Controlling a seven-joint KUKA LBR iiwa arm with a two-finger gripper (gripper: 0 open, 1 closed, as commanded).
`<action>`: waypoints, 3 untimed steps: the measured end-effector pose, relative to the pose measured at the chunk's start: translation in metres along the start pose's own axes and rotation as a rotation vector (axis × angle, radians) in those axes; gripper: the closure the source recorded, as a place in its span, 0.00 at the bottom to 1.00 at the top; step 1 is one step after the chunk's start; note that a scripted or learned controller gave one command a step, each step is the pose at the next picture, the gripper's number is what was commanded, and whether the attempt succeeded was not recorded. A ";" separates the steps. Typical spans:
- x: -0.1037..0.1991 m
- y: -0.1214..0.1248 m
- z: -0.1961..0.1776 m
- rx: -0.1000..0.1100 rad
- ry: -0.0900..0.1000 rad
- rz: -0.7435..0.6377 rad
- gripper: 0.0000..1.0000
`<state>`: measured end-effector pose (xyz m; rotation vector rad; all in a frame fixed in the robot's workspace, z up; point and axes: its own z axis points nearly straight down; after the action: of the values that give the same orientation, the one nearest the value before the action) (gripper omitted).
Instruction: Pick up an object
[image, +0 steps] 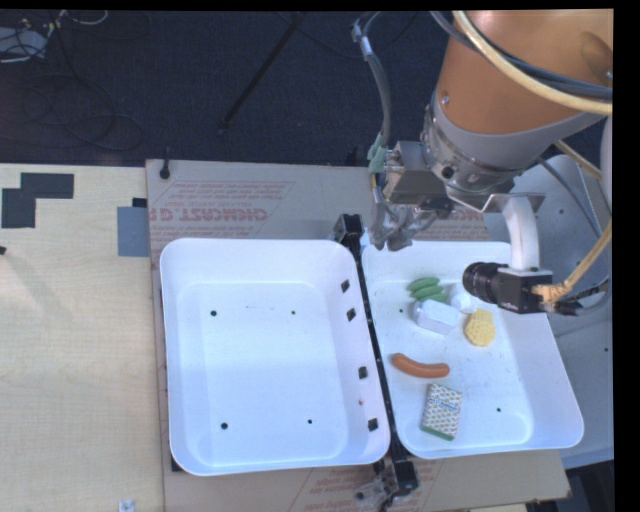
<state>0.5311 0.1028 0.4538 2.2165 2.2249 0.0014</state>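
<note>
1. Nearest the camera is my arm (520, 70), grey with the orange band, coming in from the right, high over the far rim of the right bin.
2. Worktop (70, 330): pale board, two white bins side by side on it.
3. Left bin (180, 300), bare white floor.
4. Right bin (555, 400) holds all the pick candidates, clustered toward its middle and far side.
5. My tool (398, 232) hangs above the right bin's far-left corner, well apart from the objects; nothing visible between its fingers, and how far open they are I cannot tell from this angle.
6. Green-and-white patterned packet (441, 411), lying flat near the front: looks light and soft, probably crushes a bit; I'd pinch across its short side.
7. White block (436, 317), mid-bin, touching or just beside the yellow piece: looks stiff, maybe slippery.
8. Orange sausage (420, 367), alone on open floor: my best bet, light, rounded, could roll, so I'd close across its middle.
9. Yellow piece (480, 328): small, bumpy, light.
10. Green pod (426, 288), near the far side: thin, low, hard to catch.
</note>
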 end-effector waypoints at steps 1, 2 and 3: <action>-0.063 -0.052 0.082 0.015 -0.003 0.010 1.00; -0.017 -0.037 -0.038 -0.009 0.003 -0.001 1.00; 0.021 0.005 0.006 0.008 -0.002 0.001 1.00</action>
<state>0.5365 0.1241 0.4476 2.2202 2.2272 -0.0088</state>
